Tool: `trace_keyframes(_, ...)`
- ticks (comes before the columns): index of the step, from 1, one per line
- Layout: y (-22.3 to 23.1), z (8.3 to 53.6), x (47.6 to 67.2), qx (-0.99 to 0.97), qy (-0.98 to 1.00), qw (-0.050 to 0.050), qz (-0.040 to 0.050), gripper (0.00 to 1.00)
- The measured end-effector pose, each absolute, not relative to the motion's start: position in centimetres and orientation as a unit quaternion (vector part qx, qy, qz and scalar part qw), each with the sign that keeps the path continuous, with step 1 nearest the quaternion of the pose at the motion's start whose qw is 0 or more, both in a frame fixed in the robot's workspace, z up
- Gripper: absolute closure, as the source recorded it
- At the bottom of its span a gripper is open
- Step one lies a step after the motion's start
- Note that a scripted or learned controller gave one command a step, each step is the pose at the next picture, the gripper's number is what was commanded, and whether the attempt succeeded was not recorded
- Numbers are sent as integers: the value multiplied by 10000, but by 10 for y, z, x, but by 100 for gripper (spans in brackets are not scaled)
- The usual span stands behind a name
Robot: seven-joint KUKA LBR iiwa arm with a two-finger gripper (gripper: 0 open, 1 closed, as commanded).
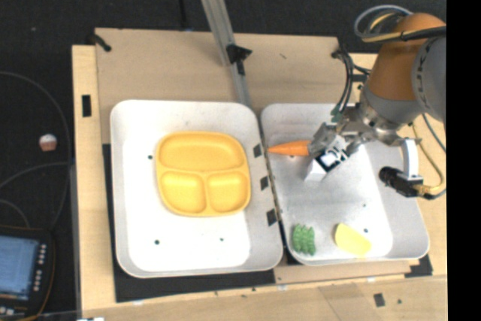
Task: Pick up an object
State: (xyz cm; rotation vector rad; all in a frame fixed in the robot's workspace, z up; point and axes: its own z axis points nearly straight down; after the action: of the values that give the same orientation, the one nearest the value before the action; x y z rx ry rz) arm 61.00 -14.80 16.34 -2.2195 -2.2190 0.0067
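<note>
At the centre of the frame, on the tan desk (173,60), two shallow white bins sit side by side, their inner edges touching or nearly so. The left bin (135,237) carries a yellow divided tray (201,172), three compartments showing, lying flat near the bin's middle. The right bin (391,225) carries four loose items: an orange carrot (289,149) lying roughly level at the upper left of that bin, its point toward the left wall; a small white block (316,168) just right of and below the carrot; a green ridged piece (303,237) near the bin's lower left edge; and a yellow rounded piece (351,239) just right of the green one, near the lower edge. The arm (398,71), grey with an orange section, enters from the upper right of the frame and slants down over the right bin. Its pincer (328,150) stands over the upper middle of that bin, close above the white block and beside the carrot's thick end; contact with either cannot be confirmed. The spread of the pincer cannot be told from this angle, nor whether anything is gripped. A metal pole (214,11) runs from the top of the frame down to the rear of the bins.
</note>
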Motion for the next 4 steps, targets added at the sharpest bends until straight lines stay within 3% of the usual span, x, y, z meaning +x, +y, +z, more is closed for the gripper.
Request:
trace_keyframes(1, -151, 126, 617, -7080, -7061, -92, -38, 0)
trace_keyframes(2, -152, 123, 620, -7082, -7059, -121, -55, 0)
trace_keyframes(3, -154, 134, 622, -7094, -7047, -149, -69, 100)
trace_keyframes(4, -154, 199, 623, -7062, -7080, -37, -21, 100)
